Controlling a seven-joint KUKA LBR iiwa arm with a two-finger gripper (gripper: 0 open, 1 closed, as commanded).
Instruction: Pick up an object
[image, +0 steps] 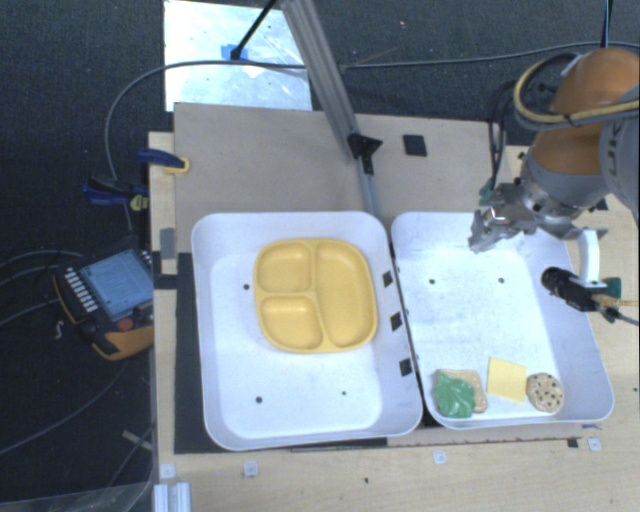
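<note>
On the left you had the left bin (225, 400), holding a yellow divided plate (315, 295) that lay flat and roughly centred, with bare white floor all round it. Just beside it sat the right bin (470, 320), the two rims nearly touching along the middle.

In the right bin, the candidates for picking lay in a row along the near edge: a green-topped toast piece (459, 392) at the near left corner, a yellow cheese slice (506, 379) just beside it, and a round cookie (545, 393) at the right end, close to the rim. All three were small and flat, apart from one another but tight to the near wall.

The gripper (490, 230) hung over the far edge of that bin, well apart from the row. You could not tell whether it was spread or pressed together; nothing showed between its tips. So the objects lay toward the near side of the gripper, across open bin floor with nothing in the way. I judged the near rim the main constraint on a descent there.
</note>
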